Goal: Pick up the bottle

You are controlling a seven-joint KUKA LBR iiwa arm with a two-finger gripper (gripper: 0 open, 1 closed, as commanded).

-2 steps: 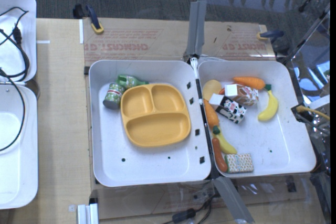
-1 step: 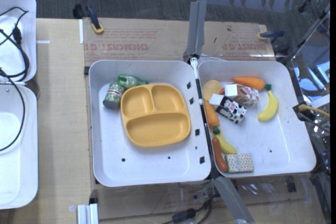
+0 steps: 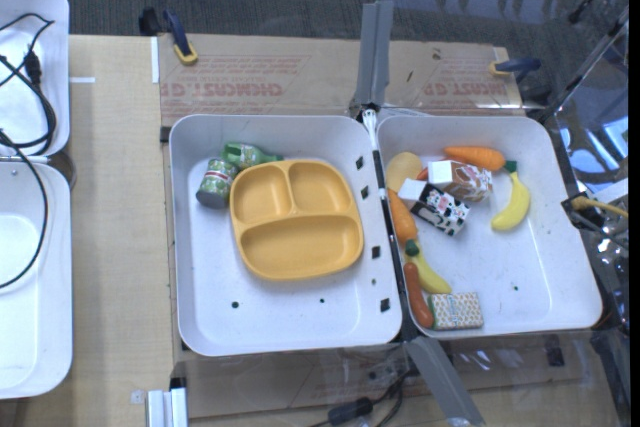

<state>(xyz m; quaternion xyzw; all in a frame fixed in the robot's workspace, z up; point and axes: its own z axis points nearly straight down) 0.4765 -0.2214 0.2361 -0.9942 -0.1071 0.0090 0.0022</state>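
Observation:
A small bottle (image 3: 215, 183) with a green label and a grey end lies in the left bin (image 3: 200, 305), near its upper left corner. It rests against the left rim of a yellow divided plate (image 3: 297, 217). A crumpled green item (image 3: 250, 154) lies just above and to the right of the bottle, at the plate's top edge.
The right bin (image 3: 560, 285) holds a carrot (image 3: 476, 156), a banana (image 3: 513, 203), a black-and-white box (image 3: 441, 209), a second carrot (image 3: 402, 218), a red sausage-like piece (image 3: 417, 293) and a small patterned box (image 3: 456, 311). A clamp (image 3: 177, 37) sits on the cardboard behind.

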